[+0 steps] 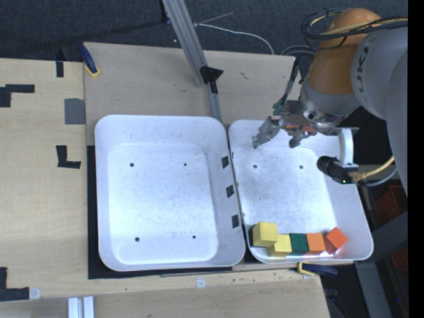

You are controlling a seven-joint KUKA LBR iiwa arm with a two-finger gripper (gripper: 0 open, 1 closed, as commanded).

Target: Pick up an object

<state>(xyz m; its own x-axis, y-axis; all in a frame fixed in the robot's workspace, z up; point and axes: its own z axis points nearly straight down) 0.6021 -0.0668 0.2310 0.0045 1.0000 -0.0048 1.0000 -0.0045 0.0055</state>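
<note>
Blocks are the only things to pick: a row of small ones lies along the near wall of the right bin. From left to right I see a yellow block raised a little on a second yellow block, then a green block, an orange block and a red-orange block tilted in the near right corner. They touch one another and press against the rim.

The claw hangs over the far left part of the same bin, well apart from the row. Two dark fingers spread apart, nothing between them, so it is open and holds nothing. The left bin has no block to offer.

Judging from this, the main risk is the packing. With the blocks side by side and tight to the wall, a finger has little room to go down between them or behind them; it may land on top of a block, or push the row along instead of closing round one piece. The near wall and the corner may also stop a finger. The top yellow block looks the easiest, but it sits loosely and may slide off when touched. A descent where the claw is now would close on bare floor. The tilted corner block may squirt out of a pinch.
</note>
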